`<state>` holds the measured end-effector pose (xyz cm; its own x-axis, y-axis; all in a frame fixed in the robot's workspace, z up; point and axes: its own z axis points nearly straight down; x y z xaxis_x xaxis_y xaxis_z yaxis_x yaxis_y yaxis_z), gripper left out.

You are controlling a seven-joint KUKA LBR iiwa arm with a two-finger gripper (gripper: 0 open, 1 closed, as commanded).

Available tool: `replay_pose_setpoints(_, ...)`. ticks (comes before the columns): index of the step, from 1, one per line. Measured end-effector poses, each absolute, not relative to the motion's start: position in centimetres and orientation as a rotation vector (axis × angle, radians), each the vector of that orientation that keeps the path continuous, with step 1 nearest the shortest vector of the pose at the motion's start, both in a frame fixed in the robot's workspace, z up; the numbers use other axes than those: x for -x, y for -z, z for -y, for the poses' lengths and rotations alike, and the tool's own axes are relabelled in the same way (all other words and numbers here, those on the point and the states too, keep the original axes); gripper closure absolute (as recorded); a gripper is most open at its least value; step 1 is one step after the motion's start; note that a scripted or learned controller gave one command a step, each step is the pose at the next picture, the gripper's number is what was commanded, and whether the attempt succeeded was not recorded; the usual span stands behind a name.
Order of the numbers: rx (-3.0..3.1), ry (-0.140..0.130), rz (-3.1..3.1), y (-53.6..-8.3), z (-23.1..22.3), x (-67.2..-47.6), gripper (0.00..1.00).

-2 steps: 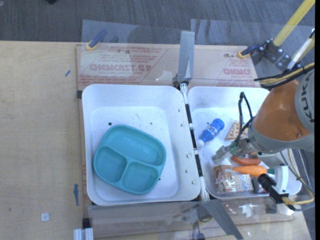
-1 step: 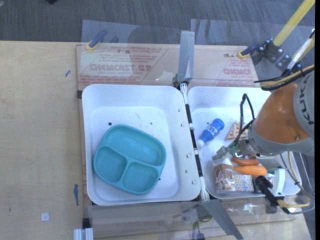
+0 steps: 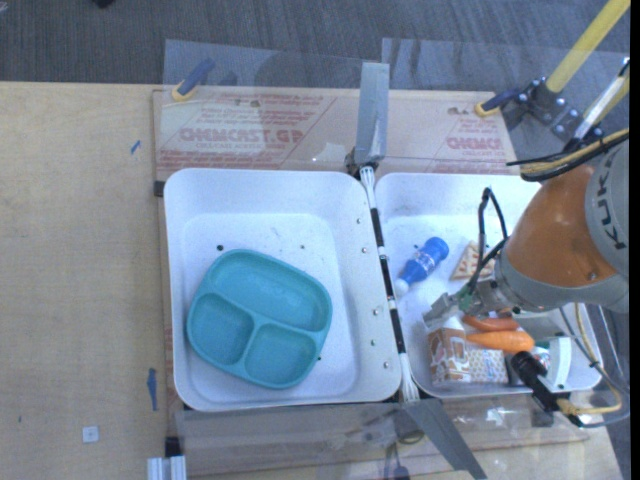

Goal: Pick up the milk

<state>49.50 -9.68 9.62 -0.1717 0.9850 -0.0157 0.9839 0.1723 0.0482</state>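
I saw the gripper low in the right bin, just above the milk lying at that bin's front edge; I could not tell how its fingers stood. A blue bottle lay by the bin's left wall, carrots beside the milk. A teal tray sat in the left bin.

The arm hides the right bin's far right side and the tool's fingers, and the picture's right edge cuts the arm off.
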Motion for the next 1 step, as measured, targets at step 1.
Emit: replay_pose_setpoints(1, -1.961, -0.04, -2.398, -9.61, 9.72, -49.53, 0.0)
